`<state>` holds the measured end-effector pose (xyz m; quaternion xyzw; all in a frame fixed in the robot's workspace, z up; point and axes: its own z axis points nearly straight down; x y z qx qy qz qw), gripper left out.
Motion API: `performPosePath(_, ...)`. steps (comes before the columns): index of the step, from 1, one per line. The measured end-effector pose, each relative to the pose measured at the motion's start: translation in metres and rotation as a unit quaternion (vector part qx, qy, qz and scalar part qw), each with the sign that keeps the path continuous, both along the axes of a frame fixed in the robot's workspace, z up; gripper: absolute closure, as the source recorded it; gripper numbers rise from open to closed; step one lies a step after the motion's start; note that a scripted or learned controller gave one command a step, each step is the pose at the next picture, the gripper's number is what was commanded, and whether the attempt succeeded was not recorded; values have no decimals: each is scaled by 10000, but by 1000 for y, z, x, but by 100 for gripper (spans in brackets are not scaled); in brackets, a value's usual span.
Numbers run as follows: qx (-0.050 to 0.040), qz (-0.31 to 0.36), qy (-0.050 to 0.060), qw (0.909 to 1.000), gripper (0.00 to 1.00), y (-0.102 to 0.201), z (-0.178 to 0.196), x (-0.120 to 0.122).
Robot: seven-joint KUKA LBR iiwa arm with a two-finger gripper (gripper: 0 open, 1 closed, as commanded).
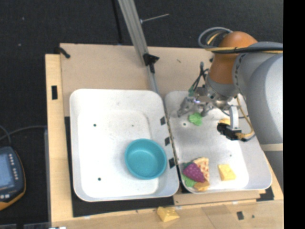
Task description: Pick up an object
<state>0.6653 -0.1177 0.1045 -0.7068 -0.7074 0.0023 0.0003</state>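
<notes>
Camera view shows the nearest thing first: a small yellow wedge piece [167,214] that lies on the bare bench [105,66] at its near edge, outside both bins. It looks like matte plastic with flat faces.

Just behind it, along the near edge of the right bin [248,166], three toy foods lie close together: a purple bunch of grapes [194,171] with a bumpy surface, a pizza slice [202,165] touching the grapes, triangular and speckled, and, a little apart toward the near right corner, a yellow block [227,172] with flat sides, like a piece of cheese. In the left bin [95,109], near its near right corner, a round teal bowl [145,158] stands upright; it is smooth and slightly glossy. Both bins are shallow, white, with rounded corners and small dark specks.

Farther in, toward the far left part of the right bin, a small green object [195,119] rests on the bin floor. It is rounded and lumpy, and its long axis I cannot tell. The gripper [194,109] is directly above and just beside it, with thin metal fingers [184,109] spread apart around it; the object is not clearly pressed between them. A black and yellow part [230,130] hangs beside the wrist. At the far edge of the bench, a grey metal pole [136,32] slants upward.
</notes>
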Motion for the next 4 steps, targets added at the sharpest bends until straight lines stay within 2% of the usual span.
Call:
performPosePath(1,-4,3,-43,10000,100,-1,15,2)
performPosePath(3,10,16,-54,10000,100,4,125,23)
performPosePath(4,14,29,-30,10000,100,3,155,24)
